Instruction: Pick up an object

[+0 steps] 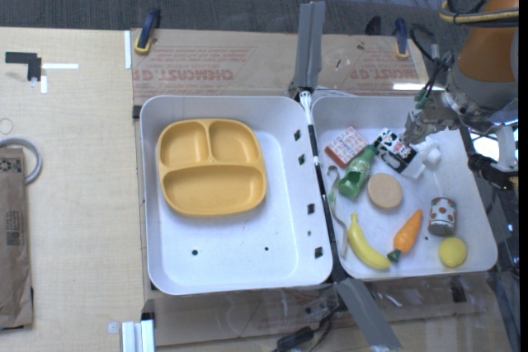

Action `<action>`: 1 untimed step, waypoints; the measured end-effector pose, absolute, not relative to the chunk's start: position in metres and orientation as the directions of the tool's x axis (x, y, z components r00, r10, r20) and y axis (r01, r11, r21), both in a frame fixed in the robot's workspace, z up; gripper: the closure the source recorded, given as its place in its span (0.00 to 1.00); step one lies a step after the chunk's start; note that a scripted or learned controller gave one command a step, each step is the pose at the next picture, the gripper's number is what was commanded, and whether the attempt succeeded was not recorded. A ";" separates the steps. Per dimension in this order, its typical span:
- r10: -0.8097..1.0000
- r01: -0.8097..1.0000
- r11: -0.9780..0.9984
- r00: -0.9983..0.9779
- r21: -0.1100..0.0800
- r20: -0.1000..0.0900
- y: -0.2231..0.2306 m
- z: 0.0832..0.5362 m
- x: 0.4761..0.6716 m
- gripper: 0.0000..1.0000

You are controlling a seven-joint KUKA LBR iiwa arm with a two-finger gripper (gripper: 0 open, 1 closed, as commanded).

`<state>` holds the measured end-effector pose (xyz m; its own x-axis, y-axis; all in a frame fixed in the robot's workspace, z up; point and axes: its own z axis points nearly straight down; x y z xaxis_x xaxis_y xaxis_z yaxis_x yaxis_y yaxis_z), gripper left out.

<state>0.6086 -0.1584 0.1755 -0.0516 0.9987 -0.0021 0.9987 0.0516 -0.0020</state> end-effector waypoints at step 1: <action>0.927 0.927 0.376 -0.376 0.001 -0.004 -0.216 0.295 0.604 1.00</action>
